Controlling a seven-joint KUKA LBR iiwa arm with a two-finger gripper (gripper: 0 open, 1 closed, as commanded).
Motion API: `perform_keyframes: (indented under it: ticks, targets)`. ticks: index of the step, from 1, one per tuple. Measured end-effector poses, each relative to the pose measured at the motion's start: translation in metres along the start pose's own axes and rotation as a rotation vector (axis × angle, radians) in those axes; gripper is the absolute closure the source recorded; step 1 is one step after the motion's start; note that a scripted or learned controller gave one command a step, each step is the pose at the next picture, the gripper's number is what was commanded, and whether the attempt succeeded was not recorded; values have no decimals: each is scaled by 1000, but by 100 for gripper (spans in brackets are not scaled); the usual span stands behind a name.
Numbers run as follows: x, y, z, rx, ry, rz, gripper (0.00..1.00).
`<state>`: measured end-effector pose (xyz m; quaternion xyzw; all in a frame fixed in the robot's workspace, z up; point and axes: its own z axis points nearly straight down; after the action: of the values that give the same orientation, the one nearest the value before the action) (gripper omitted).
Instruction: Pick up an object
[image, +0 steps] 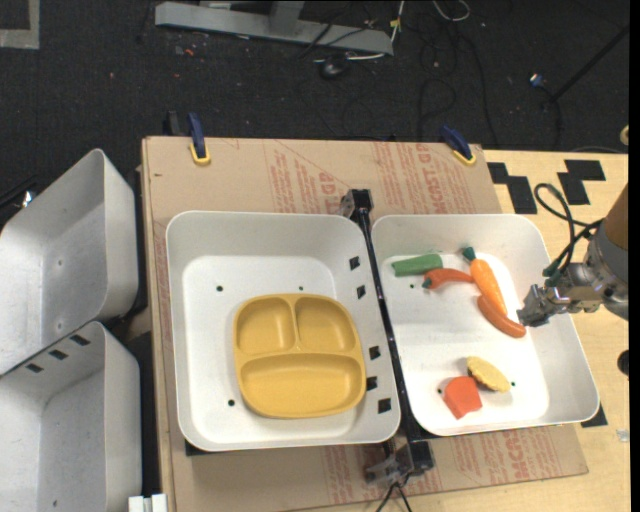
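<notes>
In the right bin (520, 235) lie several toy foods: a green piece (416, 264) at the back, a thin red-orange pepper (449, 278) beside it, an orange carrot (487, 279), an orange-red sausage shape (501, 317), a red block (462, 396) and a yellow ridged chip (489, 374) at the front. My gripper (537, 307) hangs low at the bin's right side, just right of the sausage shape's end. Nothing shows between its fingers.
The left bin (200, 250) holds a yellow divided plate (298, 354). A black divider strip (380, 320) runs between the bins. More white bins (60, 260) stand off the bench to the left. Cables trail at the arm's side on the right.
</notes>
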<state>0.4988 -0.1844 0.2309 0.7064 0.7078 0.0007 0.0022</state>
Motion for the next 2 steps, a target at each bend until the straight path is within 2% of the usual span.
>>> perform_keyframes:
  ticks: [1,2]
  targets:
    - [0,1,-10,2,1,0,100]
    - [49,1,-11,5,4,-5,100]
